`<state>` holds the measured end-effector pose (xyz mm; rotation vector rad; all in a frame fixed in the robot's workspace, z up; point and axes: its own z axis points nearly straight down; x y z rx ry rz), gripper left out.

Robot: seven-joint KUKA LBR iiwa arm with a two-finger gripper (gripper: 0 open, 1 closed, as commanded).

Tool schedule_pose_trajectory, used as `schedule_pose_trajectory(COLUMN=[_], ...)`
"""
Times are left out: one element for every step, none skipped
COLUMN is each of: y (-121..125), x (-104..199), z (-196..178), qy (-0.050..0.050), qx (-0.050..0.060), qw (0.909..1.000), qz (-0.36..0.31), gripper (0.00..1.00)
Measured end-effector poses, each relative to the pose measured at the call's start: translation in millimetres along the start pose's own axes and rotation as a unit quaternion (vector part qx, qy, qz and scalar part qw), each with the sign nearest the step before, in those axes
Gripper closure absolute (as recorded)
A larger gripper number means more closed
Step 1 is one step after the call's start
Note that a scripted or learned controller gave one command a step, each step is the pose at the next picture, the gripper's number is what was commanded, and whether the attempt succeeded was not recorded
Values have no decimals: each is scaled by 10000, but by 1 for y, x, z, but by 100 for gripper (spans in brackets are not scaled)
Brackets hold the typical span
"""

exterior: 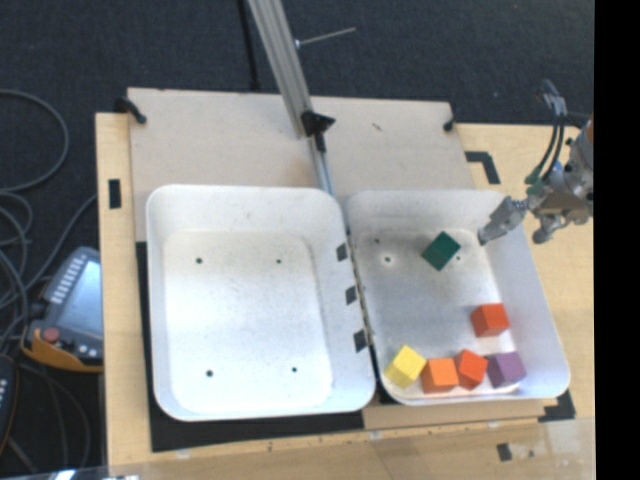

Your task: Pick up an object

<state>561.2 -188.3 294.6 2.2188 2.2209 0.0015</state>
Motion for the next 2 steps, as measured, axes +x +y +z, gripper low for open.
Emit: schedule_pose_trajectory(y=[24,81], x=[5,-13], z=[119,178], qy=[6,-8], qx=[39,2], qw=[10000,10000], qz=[-13,10], gripper=[0,0])
